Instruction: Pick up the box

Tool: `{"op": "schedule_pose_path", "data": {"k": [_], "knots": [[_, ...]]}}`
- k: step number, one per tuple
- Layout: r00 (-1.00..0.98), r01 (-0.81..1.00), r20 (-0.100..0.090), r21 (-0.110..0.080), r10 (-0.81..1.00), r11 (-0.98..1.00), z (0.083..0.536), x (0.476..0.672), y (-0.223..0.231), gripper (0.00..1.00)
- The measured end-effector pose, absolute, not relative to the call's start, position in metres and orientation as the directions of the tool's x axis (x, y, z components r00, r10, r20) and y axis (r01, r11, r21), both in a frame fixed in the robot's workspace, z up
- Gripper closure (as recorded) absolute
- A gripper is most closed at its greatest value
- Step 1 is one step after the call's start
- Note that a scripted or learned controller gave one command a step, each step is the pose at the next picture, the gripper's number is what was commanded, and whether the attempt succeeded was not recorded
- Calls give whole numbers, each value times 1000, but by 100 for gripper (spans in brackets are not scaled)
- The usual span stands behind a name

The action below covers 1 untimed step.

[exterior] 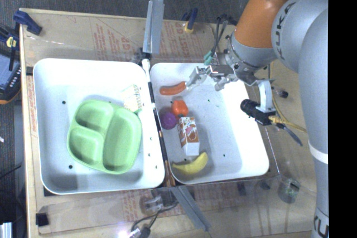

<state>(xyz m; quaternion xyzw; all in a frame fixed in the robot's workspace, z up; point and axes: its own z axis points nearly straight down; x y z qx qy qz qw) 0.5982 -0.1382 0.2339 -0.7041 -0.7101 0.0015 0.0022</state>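
Box lying in the right bin, gripper held above the bin's far side.

The box (188, 135) is seen lying flat near the middle of the right bin (245, 142), with a purple ball (168, 119) just beside its upper left and an orange piece (179, 107) at its top end. A banana (191, 165) is found just below the box, near the bin's front wall, and a sausage (172, 88) lies further back. The gripper (211, 76) is positioned over the bin's far part, apart from the box; its 2 fingers are spread and nothing is held between them. In the left bin (50, 120), a green divided plate (105, 136) with 3 compartments is set, and a small pale item (133, 98) rests by the shared wall.
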Motion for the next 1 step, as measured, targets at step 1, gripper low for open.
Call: {"op": "schedule_pose_path", "data": {"k": [1], "knots": [[-250, 968, 1, -3, 968, 250, 91, 568, -120, 0]]}}
